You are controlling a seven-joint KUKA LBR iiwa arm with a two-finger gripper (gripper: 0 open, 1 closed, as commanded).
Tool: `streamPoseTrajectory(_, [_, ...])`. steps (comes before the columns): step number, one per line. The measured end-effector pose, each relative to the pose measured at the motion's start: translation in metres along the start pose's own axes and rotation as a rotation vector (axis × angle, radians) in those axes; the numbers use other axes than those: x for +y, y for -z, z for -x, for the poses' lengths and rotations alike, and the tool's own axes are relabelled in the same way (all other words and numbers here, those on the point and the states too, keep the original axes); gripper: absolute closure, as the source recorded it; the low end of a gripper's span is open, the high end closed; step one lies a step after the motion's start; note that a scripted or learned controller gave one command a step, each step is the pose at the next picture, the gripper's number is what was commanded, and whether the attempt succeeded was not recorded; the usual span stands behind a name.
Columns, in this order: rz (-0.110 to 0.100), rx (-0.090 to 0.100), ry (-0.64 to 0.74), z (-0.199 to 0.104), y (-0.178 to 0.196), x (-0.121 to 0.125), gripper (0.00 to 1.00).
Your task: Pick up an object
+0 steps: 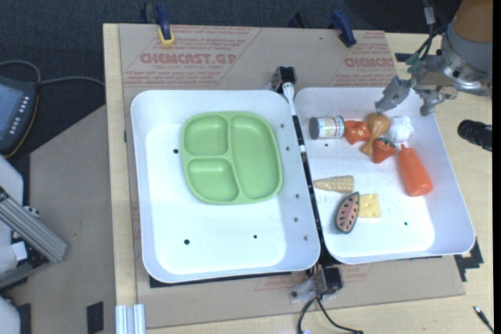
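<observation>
My gripper (410, 98) hangs open over the back of the right bin (438, 235), its two grey fingers spread with nothing between them. Just below it lies a cluster of toy food: a white piece (401, 128), a brown-orange piece (377, 125) and a red piece (383, 149). An orange bottle (414, 172) lies to their right. A small jar with a white label (327, 127) lies on its side at the bin's back left. A wedge of cracker (334, 184), a watermelon slice (347, 213) and a yellow cheese square (369, 205) rest nearer the front.
The left bin (156, 238) holds a green divided plate (232, 157). Both bins sit on a cardboard sheet (243, 55) held by blue clamps (342, 26) at the back. A black divider (300, 152) runs between the bins.
</observation>
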State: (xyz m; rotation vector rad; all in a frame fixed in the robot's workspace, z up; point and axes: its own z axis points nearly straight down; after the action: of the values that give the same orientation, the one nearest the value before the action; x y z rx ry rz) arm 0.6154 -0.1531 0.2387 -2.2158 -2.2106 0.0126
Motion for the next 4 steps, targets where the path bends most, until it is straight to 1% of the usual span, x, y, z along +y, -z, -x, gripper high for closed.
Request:
streamPoseTrajectory(1, [0.013, -0.002, 0.002, 0.000, 0.008, 0.002, 0.00])
streamPoseTrajectory(2, [0.007, -0.001, 0.002, 0.000, -0.055, 0.007, 0.00])
streamPoseTrajectory(3, [0.006, 0.000, 0.002, -0.001, -0.119, 0.009, 0.00])
streamPoseTrajectory(4, [0.010, -0.002, 0.003, -0.002, -0.156, 0.009, 0.00])
